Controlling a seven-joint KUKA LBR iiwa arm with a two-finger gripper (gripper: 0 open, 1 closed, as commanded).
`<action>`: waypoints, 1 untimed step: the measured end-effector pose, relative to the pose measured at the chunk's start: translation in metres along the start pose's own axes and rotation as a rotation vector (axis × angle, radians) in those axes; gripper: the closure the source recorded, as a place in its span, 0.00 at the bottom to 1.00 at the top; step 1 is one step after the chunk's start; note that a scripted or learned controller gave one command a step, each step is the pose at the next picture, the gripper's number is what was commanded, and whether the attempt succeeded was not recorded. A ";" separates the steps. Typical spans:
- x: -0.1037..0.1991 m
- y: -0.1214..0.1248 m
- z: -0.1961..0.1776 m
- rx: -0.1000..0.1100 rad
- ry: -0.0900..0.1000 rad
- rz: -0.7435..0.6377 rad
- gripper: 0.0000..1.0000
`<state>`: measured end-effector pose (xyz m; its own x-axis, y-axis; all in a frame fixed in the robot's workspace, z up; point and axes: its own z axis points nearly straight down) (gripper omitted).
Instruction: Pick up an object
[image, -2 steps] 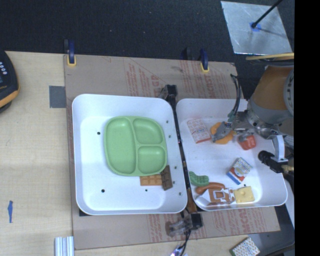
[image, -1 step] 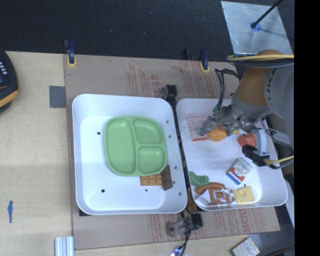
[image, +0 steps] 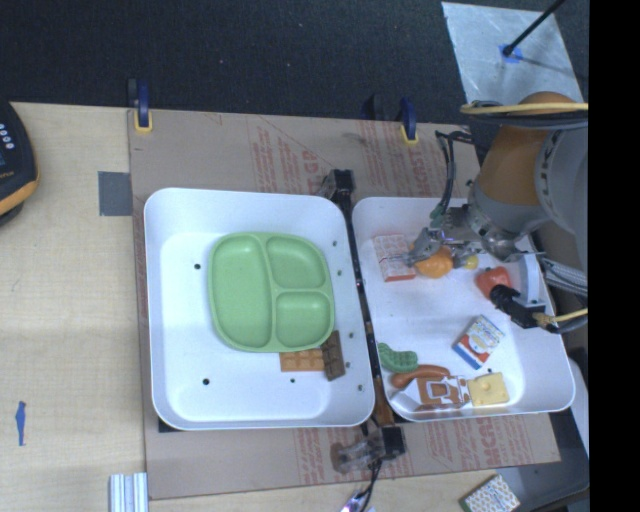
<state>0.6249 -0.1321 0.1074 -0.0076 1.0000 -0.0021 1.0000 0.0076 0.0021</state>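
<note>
Two white bins sit side by side on the counter (image: 80, 300): the left bin (image: 170, 300) holds one green divided plate (image: 270, 290) and two brown blocks (image: 312, 360) at its near edge, while the right bin (image: 550, 370) holds a handful of small toys (an orange piece (image: 434, 266), a red one (image: 492, 279), a small blue-and-white box (image: 479, 340), a yellow block (image: 489, 389), a green piece (image: 396, 356)). The gripper (image: 437, 243) hangs low at the right bin's far end, right over the orange piece, but its metal parts blur together, so I cannot tell whether it grips anything.
</note>
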 end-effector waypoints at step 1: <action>0.075 0.034 -0.091 -0.004 0.003 -0.003 1.00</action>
